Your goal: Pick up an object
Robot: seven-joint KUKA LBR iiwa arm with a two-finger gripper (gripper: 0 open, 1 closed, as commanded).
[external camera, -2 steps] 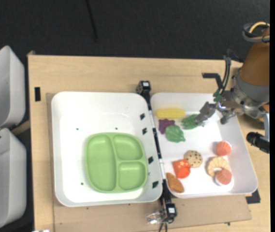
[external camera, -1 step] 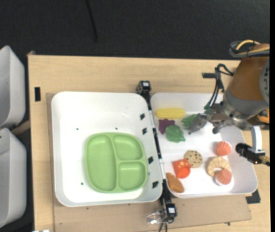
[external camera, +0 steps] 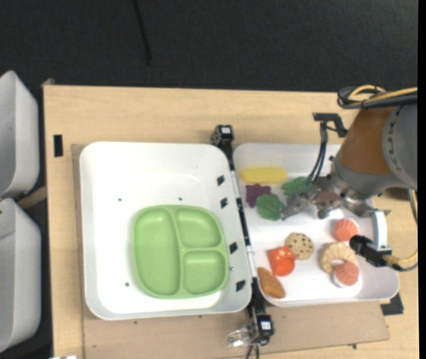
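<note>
Dark floor surrounds a pale wooden bench [external camera: 160, 111] that bears two shallow white bins side by side. No writing can be read on anything. Inside the left bin [external camera: 100, 200] lies a green divided plate [external camera: 179, 251]. Toy food crowds the right bin [external camera: 272, 298]: a yellow corn cob [external camera: 263, 175], purple grapes [external camera: 255, 194], a green vegetable [external camera: 269, 207], a cookie [external camera: 299, 244], a red strawberry [external camera: 281, 261], a bread roll [external camera: 272, 283], a shrimp [external camera: 339, 254] and a pink piece [external camera: 346, 229]. Low over this bin's upper middle sits the gripper [external camera: 302, 200], near another green piece [external camera: 297, 186]; whether it grips anything cannot be told.
</note>
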